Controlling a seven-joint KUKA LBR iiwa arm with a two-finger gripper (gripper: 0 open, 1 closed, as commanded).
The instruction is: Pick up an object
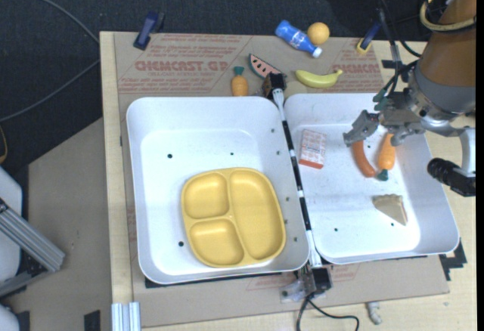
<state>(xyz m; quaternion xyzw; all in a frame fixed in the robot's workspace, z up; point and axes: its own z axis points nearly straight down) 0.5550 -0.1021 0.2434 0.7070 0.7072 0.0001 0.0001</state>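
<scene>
Your gripper (376, 128) hangs over the upper part of the right bin (431, 242), reached in from the right under the grey arm (448, 69) with its orange band. You can see its two dark fingers splayed apart, nothing between them, so read the hand as open and holding nothing. One finger points down-left toward the bin floor; the other sits close above the toy carrot (386, 151).

From the single overhead view, look at what lies below it. The carrot and a red-orange sausage (364, 159) lie side by side, almost touching, just under the gripper. That pairing matters: the fingers look spread to straddle one of them, and the neighbour could get nudged or pinched along with it. I judge the carrot or sausage to be the target, with the descent not yet done.

Further down the same bin a tan wedge (392, 208) lies well apart, and a small printed packet (312, 148) lies near the left wall.

The left bin (151, 125) bears a yellow divided plate (233, 214), away from the action.

Behind the bins, on the board, you have a banana (318, 78), a blue bottle (296, 37), an orange ball (318, 32), a watermelon slice (262, 65) and a second small carrot (240, 85), all out of the present reach.
</scene>
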